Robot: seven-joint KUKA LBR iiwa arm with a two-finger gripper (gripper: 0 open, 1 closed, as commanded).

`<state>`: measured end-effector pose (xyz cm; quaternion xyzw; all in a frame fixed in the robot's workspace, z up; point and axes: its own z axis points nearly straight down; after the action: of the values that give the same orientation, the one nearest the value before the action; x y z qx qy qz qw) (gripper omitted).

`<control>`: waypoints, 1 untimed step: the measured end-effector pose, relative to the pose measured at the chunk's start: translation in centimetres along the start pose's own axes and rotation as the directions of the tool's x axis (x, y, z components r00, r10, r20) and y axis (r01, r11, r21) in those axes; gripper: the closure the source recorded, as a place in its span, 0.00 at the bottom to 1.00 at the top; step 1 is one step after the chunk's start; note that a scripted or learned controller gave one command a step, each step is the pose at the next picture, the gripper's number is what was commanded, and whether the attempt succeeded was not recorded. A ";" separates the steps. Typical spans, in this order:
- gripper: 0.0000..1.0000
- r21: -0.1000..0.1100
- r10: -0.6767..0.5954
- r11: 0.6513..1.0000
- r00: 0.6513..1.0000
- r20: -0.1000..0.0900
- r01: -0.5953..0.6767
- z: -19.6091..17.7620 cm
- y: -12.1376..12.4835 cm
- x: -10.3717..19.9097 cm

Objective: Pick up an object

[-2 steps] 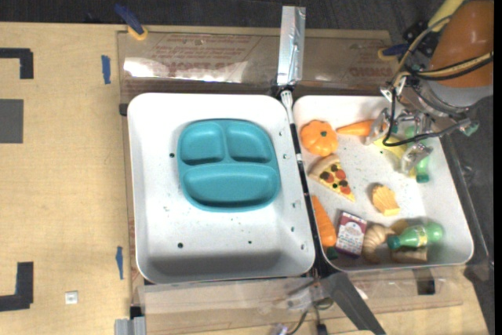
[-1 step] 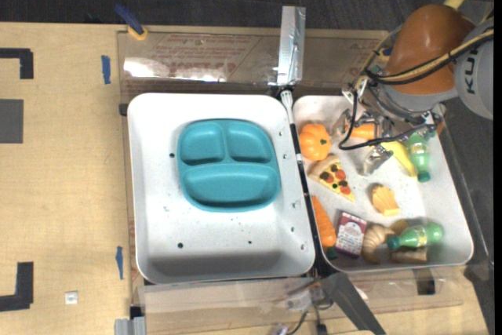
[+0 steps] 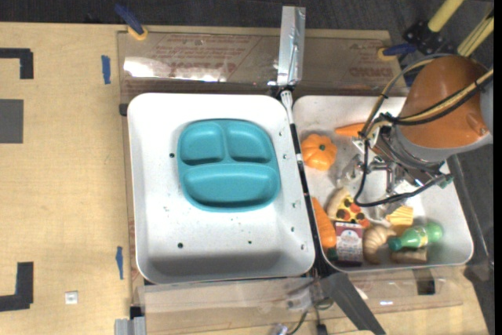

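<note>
Wooden bench (image 3: pixel 63 169) holds two white bins. Left bin (image 3: pixel 149 231) carries a teal divided plate (image 3: pixel 227 163). Right bin (image 3: pixel 459 235) holds toy food, including a small pumpkin (image 3: pixel 318 152). Gripper (image 3: pixel 376 172) hangs among it; its grasp can't be judged. Nothing looks lifted yet.

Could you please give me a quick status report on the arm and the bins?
Hand low in right bin, above the toy food. Small pumpkin just beside it. Teal divided plate alone in left bin.
</note>
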<state>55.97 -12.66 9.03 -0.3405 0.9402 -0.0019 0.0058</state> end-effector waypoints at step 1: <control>0.00 0.004 -0.090 0.996 0.996 0.002 0.090 -0.1 0.6 4.6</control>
<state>52.04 -15.12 9.04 -0.3826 0.9239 -0.0040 0.0073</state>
